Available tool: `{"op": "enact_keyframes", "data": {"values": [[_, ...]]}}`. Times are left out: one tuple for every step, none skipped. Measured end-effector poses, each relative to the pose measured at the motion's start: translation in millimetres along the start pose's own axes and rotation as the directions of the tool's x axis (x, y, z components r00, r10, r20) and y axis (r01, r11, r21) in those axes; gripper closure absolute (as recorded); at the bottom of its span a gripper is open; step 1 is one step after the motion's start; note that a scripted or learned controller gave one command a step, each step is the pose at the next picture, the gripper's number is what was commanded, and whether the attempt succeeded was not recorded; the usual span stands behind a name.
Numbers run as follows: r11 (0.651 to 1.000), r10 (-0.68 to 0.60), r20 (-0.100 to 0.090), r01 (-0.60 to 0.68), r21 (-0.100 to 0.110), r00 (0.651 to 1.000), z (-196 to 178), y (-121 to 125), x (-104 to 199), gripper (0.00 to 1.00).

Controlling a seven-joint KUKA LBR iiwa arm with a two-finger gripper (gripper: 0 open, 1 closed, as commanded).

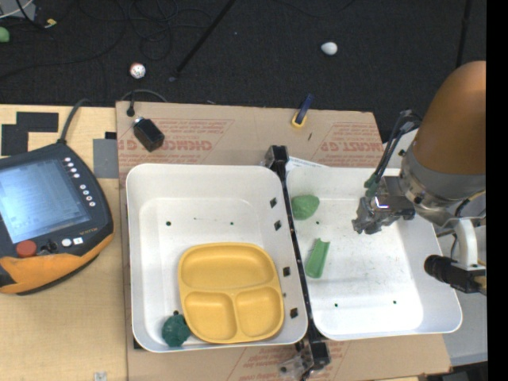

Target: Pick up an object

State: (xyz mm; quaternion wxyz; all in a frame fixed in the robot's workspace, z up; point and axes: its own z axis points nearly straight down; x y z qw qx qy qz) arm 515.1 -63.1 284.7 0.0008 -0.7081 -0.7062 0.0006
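In the right bin (397, 316) lie a round green object (304, 206) near the dividing wall and a long green block (317, 258) just below it. My gripper (370, 221) hangs over the right bin's upper middle, to the right of both green objects and apart from them. I see nothing between its fingers. The left bin (151, 213) holds a yellow divided plate (230, 292) and a dark green lump (175, 330) at its front left corner.
A teach pendant (48, 205) lies on the bench left of the bins. A black clip (148, 134) and a blue-yellow tool (302, 113) rest on the cardboard behind the bins. The arm's orange band (460, 117) looms over the right bin's far right.
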Motion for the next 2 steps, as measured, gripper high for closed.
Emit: {"op": "enact_keyframes", "data": {"values": [[1.0, -0.013, -0.004, 0.012, -0.017, 1.0, -155, -40, 78, 1.0], [1.0, -0.008, -0.001, 0.008, -0.004, 1.0, -190, -40, 135, 1.0]]}}
